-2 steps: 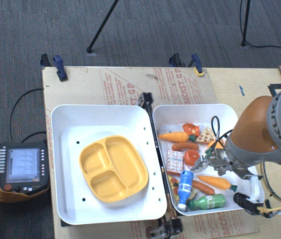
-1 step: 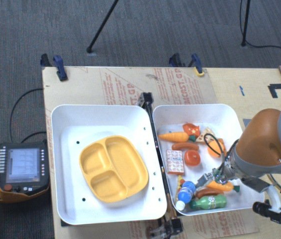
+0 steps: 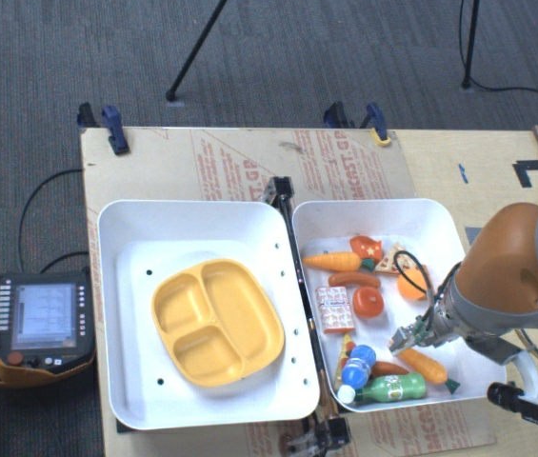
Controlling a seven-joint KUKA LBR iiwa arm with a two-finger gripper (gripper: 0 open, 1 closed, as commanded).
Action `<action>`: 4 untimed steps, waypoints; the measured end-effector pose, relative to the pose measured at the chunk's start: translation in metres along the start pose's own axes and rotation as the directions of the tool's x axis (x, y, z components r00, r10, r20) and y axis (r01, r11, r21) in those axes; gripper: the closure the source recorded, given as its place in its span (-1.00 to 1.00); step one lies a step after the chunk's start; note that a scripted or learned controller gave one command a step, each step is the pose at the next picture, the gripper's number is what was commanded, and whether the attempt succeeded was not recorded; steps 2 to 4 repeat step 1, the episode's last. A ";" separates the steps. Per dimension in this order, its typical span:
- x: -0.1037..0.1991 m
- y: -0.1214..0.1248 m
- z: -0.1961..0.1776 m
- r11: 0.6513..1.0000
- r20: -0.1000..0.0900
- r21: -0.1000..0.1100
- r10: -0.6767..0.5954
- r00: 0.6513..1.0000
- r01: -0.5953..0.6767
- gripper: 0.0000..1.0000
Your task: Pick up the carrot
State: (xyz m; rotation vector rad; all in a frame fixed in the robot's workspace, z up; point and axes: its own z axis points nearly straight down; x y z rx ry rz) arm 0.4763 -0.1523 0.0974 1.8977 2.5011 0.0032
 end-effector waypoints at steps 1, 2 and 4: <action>0.075 0.021 -0.090 0.999 -0.002 0.004 0.054 0.999 -0.054 1.00; 0.075 0.021 -0.090 0.999 -0.002 0.004 0.054 0.999 -0.054 1.00; 0.075 0.021 -0.090 0.999 -0.002 0.004 0.054 0.999 -0.054 1.00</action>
